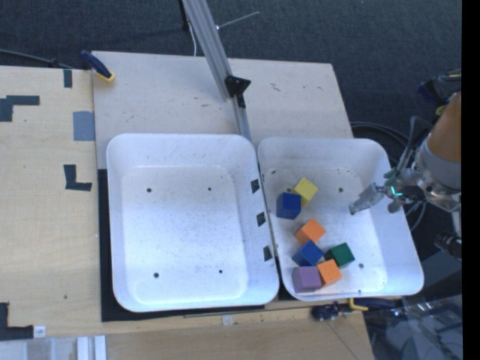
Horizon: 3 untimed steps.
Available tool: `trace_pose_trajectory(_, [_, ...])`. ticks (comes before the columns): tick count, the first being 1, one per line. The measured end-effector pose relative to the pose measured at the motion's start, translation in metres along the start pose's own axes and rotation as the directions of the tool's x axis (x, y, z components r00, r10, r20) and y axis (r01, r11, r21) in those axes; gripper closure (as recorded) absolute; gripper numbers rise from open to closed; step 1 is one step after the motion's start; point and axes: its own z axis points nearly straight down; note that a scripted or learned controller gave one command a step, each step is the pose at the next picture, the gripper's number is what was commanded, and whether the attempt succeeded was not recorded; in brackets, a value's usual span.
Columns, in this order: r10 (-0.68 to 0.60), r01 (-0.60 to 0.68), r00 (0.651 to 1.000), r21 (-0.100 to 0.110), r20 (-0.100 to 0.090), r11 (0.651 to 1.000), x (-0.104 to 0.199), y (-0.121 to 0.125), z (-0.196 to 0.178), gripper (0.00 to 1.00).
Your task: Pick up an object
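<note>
Reaching in from the right, my arm [444, 145] comes over the far edge of the right bin [390, 160], grey with the orange band showing above the wrist. My claw [367, 199] hangs above the right part of that bin, over bare white floor, and nothing sits between its prongs. Whether those prongs are spread or pressed together I cannot tell; one grey finger juts out to the left and the rest is a blur around a small green-lit spot.

All the blocks lie in the right bin, left of my claw and apart from it. A yellow block [305, 189] sits nearest the top, with a blue block [288, 205] just beside it, lower and to the left. Below those comes an orange block [310, 231], then a second blue block [308, 253] touching it from beneath. A green block [342, 255] rests to the right of that one. At the bottom a purple block [306, 279] and a second orange block [329, 272] lie side by side, close against the cluster above.

To my left the left bin [180, 145] stands beside the right one, its white floor speckled with dark flecks. Both bins rest on the wooden bench [292, 100]
</note>
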Motion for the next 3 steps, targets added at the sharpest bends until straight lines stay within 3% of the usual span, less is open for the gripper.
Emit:
trace_pose_trajectory(1, [0.002,-0.002,1.000,0.007,-0.001,1.000,-0.003,-0.008,0.061,0.00])
trace_pose_trajectory(2, [0.001,-0.001,1.000,0.001,0.002,1.000,-0.003,-0.009,0.112,0.00])
trace_pose_trajectory(3, [-0.001,0.001,1.000,0.002,-0.001,1.000,-0.002,-0.009,0.101,1.00])
